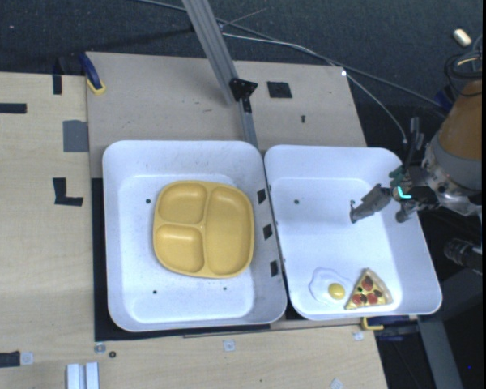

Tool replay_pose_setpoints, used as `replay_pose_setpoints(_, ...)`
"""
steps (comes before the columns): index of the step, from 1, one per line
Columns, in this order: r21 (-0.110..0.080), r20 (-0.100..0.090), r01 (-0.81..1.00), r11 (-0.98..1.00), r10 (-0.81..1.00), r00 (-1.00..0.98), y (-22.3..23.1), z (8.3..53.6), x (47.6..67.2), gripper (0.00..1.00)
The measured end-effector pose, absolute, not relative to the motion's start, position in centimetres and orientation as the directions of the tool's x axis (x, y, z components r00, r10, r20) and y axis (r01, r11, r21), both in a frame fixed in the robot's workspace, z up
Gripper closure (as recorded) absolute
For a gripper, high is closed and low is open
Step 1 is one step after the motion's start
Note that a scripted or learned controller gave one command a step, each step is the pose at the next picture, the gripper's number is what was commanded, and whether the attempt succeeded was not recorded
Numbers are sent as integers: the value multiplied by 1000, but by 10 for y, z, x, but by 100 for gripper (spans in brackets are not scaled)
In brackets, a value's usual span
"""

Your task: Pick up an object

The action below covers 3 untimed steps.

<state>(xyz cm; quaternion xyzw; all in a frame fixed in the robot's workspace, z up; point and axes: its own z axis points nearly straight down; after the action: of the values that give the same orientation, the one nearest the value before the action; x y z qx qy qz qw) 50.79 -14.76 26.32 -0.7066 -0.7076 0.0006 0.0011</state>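
A toy pizza slice (368, 291) with red and green toppings lies at the near right corner of the right bin (324, 177). Beside it on the left lies a toy fried egg (329, 286), white with a yellow yolk. My gripper (381, 203) hangs over the right side of that bin, well above and behind both toys. Its two dark fingers are spread apart with nothing between them. One fingertip (361, 210) points toward the bin's middle.
A yellow divided plate (202, 228) lies in the middle of the left bin (130, 241). A grey metal pole (215, 43) slants down to the gap between the bins. Cables run across the dark floor behind the bench.
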Motion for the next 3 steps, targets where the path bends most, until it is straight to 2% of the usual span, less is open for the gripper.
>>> replay_pose_setpoints(1, -1, 0, 1000, 2, 1000, -2, -148, 263, 508, 0)
replay_pose_setpoints(3, -7, 2, 1000, 1, 1000, -1, -137, 146, 507, 0)
